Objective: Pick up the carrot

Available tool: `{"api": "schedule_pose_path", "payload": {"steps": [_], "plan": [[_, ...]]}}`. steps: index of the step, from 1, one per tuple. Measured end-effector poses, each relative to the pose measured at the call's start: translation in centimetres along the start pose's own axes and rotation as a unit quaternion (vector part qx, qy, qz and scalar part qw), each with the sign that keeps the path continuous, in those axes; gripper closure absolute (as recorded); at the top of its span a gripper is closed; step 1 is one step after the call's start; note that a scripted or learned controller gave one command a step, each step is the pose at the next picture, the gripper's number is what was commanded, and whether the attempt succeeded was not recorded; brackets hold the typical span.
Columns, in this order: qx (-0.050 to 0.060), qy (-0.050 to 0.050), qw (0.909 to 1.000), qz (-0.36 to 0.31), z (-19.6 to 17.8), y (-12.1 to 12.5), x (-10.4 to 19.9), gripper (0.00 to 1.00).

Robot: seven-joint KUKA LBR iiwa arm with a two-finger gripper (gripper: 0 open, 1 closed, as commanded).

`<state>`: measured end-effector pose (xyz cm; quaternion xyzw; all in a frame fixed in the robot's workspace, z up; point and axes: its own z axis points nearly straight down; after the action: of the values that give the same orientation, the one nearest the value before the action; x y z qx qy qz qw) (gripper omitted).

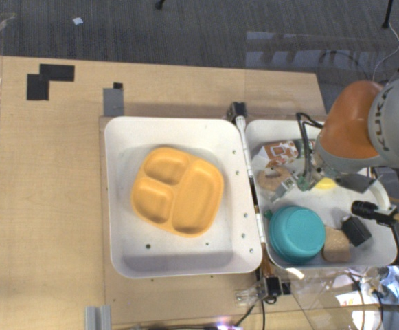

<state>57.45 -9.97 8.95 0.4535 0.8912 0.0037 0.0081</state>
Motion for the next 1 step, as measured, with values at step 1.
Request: {"api": "schedule_pose_path", "payload": {"steps": [1], "plan": [[0.002, 0.003, 0.9908, 0.135, -9.86, 2.05, 10.56, 0.0]]}}
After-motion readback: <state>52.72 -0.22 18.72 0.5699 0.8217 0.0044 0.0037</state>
